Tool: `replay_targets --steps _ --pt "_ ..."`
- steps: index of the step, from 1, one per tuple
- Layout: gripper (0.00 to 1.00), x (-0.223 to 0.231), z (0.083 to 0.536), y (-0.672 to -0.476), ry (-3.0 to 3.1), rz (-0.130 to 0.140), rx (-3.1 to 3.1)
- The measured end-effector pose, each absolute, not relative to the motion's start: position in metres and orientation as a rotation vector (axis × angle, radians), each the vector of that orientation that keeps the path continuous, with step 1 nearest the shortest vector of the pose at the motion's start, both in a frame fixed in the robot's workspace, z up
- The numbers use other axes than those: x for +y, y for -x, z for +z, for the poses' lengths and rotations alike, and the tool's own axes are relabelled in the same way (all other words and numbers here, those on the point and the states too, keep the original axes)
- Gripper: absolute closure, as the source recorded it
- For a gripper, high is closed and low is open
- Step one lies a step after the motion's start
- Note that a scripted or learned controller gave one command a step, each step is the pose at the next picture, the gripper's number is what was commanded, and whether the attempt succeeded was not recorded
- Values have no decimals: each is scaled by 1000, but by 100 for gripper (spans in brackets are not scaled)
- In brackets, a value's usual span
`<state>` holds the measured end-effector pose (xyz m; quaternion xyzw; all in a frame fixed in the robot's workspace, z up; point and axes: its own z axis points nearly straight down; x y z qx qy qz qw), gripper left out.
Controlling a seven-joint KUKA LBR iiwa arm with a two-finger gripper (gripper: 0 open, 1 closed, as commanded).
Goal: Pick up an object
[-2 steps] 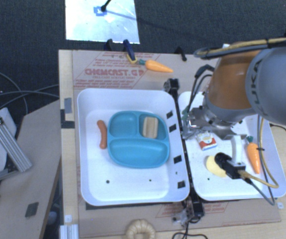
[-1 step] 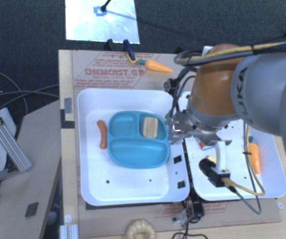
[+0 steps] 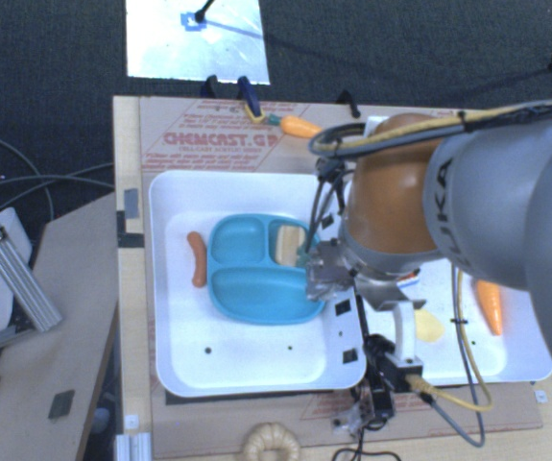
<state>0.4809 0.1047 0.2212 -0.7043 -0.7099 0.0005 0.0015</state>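
The grey arm's hand (image 3: 325,279) was seen over the right rim of the blue compartmented plastic plate (image 3: 256,279) in the left white bin (image 3: 175,353) — its grip could not be told. A slip off the thin rim was judged likely. "CHEMCAST" was read on the brown sheet (image 3: 220,134) behind.

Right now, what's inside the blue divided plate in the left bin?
The blue divided plate holds a tan, bread-like piece in its upper right compartment. The other two compartments look bare. The arm covers the plate's right edge, so anything there is hidden.
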Motion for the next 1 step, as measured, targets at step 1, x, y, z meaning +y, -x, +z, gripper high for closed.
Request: replay_targets --steps 1 --pt "100 106 223 -502 2215 -4 -2229"
